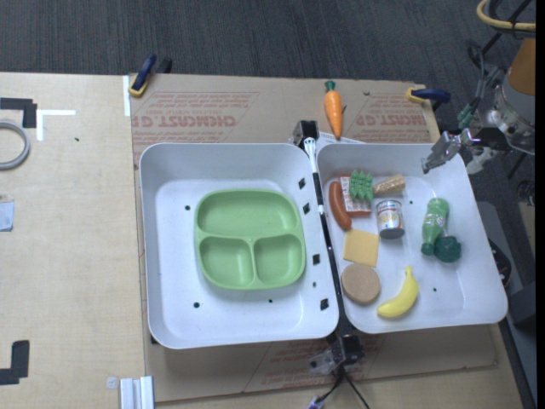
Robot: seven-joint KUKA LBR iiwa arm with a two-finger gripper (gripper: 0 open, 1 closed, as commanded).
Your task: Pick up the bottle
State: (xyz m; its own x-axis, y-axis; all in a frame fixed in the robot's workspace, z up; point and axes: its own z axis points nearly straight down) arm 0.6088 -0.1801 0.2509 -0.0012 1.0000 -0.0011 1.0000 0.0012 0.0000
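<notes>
The bottle (434, 219) is small and green with a pale label. It lies in the right bin (477, 301), near that bin's right wall, with its neck pointing to the back. My gripper (438, 155) hangs over the back right corner of this bin, behind the bottle and well apart from it. Nothing is held in it.
Beside the bottle lie a broccoli piece (448, 248), a can (390, 218), a banana (400, 296), a cheese slice (361, 247), a round cookie (361, 284) and a sausage (340, 206). The left bin (162, 245) holds a green divided plate (250, 239). A carrot (332, 107) lies behind the bins.
</notes>
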